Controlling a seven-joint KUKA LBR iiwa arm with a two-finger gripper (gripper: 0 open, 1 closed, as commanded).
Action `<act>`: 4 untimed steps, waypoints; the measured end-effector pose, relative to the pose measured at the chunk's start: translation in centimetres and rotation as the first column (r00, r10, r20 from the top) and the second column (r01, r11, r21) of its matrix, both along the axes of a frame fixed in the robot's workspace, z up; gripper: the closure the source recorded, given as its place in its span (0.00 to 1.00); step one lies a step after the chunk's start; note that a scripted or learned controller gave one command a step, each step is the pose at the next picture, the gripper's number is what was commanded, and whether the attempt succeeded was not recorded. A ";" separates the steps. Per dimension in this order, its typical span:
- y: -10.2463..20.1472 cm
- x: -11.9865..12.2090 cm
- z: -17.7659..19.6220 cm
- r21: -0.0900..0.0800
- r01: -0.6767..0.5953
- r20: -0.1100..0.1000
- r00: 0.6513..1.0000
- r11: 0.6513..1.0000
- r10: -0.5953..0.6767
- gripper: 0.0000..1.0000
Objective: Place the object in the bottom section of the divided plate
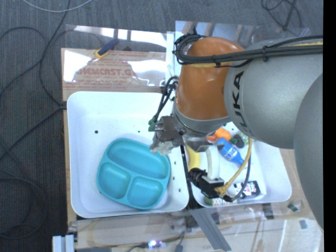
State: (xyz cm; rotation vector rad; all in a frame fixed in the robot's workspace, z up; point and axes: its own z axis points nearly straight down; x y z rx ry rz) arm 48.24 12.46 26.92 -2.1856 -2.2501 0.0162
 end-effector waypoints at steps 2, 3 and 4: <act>-1.5 1.5 15.4 0.001 -0.297 0.005 0.955 0.955 0.297 1.00; -9.4 0.1 -3.9 0.006 -0.354 0.002 0.935 0.935 0.354 1.00; -1.3 0.0 -7.2 0.005 -0.349 0.000 0.937 0.937 0.349 1.00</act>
